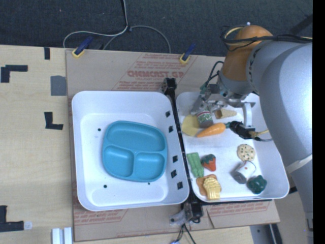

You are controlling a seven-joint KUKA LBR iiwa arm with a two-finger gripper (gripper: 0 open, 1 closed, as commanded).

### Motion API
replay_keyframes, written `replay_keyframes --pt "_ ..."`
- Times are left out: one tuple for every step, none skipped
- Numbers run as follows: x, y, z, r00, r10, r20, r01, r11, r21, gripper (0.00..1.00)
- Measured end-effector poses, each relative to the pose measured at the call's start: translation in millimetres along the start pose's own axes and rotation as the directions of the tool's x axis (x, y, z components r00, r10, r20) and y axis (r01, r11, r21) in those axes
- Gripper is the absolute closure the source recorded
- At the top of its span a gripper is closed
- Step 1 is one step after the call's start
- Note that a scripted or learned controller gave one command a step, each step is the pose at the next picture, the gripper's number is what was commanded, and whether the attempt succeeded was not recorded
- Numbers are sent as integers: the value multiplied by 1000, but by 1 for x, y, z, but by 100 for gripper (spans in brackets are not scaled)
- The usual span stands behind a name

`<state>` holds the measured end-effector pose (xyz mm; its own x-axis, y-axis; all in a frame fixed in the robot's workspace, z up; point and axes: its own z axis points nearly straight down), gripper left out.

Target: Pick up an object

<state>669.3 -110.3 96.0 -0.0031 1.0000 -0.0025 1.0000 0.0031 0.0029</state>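
Carrot (212,130) looks like our nearest target: it lies in the right bin (277,159), toward its upper left, touching a pale yellow piece (188,125) on one side and sitting just below a small round can (205,118). Our gripper (212,107) hangs low over that cluster, and we cannot tell how its claw is set or whether anything is in it, since the wrist hides the tips. To do this step well, we judge we should centre over one item alone and bring the claw down square, so that neighbours are not nudged aside. Crowding is the risk here. Further down the same bin sit a green strip (195,163), a strawberry (209,162), a cookie (245,152) and broccoli (256,184), well apart. A blue divided plate (134,151) fills the left bin (86,105)
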Motion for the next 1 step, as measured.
replay_keyframes --pt "67 -7 -95 1000 -5 -5 5 1000 -5 100"
